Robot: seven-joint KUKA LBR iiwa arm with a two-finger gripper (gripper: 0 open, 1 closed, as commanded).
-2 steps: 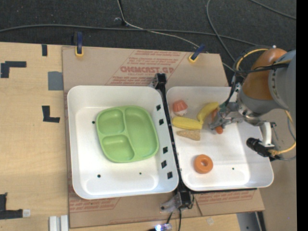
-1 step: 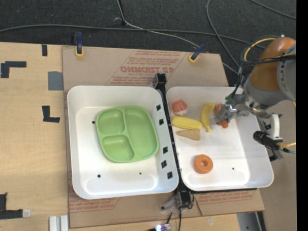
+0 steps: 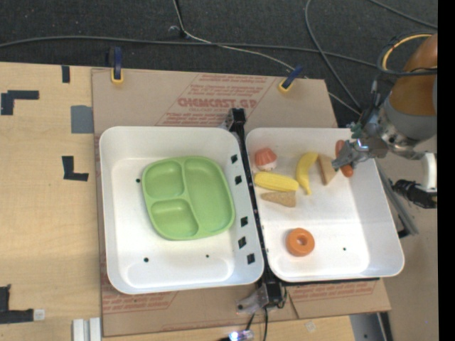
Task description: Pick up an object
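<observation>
Objects for picking all lie in the right bin (image 3: pixel 370 261), and any of them would serve. Largest on the bench are the two white bins, set side by side and touching along their inner walls, probably so that things can be carried across in one short move. The left bin (image 3: pixel 121 261) holds a green divided plate (image 3: pixel 188 196), lying flat near the bin's middle, with bare floor toward the near edge.

The arm (image 3: pixel 411 91) reaches in over the right bin's far right corner. Its gripper (image 3: pixel 346 156) hangs at that bin's right wall, near the far edge; whether its jaws stand wide or narrow I cannot tell, and nothing shows between them.

In the right bin's far half the toy foods crowd together: a yellow banana (image 3: pixel 306 170), a yellow corn-like piece (image 3: pixel 276 182) just beside it, a tan wedge (image 3: pixel 280 199) touching that piece on its near side, a tan slice (image 3: pixel 325 170) between the banana and the gripper, and a small red-and-white piece (image 3: pixel 265 158) toward the inner wall. An orange ring (image 3: pixel 301 241) lies alone toward the near edge, well apart from the others, which I judge the easiest to take.
</observation>
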